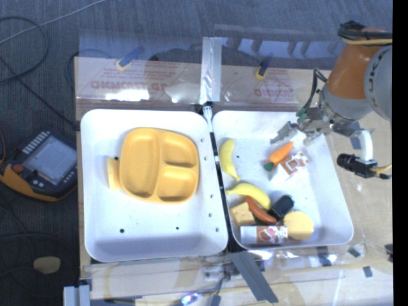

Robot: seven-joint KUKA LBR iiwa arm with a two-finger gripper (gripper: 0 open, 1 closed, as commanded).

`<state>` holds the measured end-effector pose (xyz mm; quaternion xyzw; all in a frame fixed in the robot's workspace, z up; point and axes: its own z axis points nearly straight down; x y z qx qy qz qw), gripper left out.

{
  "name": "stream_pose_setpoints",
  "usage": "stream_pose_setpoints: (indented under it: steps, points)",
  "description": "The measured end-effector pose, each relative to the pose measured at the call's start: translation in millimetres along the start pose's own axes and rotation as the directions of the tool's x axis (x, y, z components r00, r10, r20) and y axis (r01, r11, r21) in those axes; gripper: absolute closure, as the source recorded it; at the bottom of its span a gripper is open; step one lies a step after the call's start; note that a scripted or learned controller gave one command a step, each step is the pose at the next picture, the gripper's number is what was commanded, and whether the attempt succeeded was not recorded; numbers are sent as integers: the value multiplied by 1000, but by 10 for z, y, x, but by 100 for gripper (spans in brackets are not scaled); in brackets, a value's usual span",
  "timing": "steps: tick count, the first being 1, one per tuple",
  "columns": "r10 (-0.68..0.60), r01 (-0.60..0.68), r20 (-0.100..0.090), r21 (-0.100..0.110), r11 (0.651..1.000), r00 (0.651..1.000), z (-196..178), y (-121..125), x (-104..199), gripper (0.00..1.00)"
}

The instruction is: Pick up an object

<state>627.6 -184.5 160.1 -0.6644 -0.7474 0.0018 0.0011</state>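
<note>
- Your gripper [299,127] hovers at the right bin's [341,196] one o'clock corner, fingers spread, holding nothing.
- The carrot [279,156] lies just below it, toward seven o'clock.
- Bananas [227,159], a bottle [268,234] and a lemon [298,225] crowd six o'clock.
- A yellow tray [158,164] fills the left bin [95,234].

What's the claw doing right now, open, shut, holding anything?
Claw: above the right bin's far corner, near the carrot; open or shut cannot be told.

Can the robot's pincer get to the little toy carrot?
Probably yes. The pincer hovers just above the carrot in the right bin, and nothing covers the carrot.
</note>
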Motion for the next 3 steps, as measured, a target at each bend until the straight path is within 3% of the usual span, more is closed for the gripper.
stream_pose_setpoints:
  steps: [1, 2, 3]
  points:
    - [-61, 61, 5, -13, 998, 998, 716, -1, -94, 0]
    - [-63, 63, 1, -14, 998, 998, 625, 16, -81, 100]
    - [-80, 80, -1, -2, 997, 997, -406, 181, 687, 100]
